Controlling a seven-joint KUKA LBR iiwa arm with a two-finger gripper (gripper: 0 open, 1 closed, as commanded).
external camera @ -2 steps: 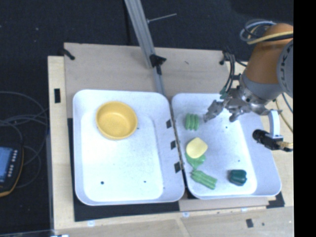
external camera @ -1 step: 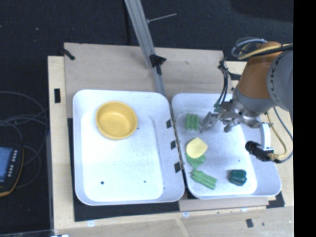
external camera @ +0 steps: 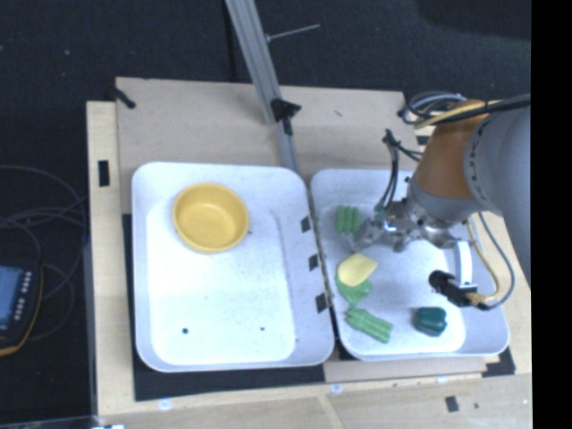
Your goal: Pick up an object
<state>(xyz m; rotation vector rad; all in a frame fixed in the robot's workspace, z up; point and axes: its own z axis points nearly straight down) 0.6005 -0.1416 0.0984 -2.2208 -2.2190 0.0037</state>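
Over the right bin the hand hangs low between ridged green piece and yellow-green block, likely lining up a pick; finger spread cannot be told.

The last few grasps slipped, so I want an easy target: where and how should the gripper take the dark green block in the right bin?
Probably across the dark green block itself, from straight above. It lies apart from the other pieces, with bare floor of the right bin around it, so fingers can drop on opposite sides.
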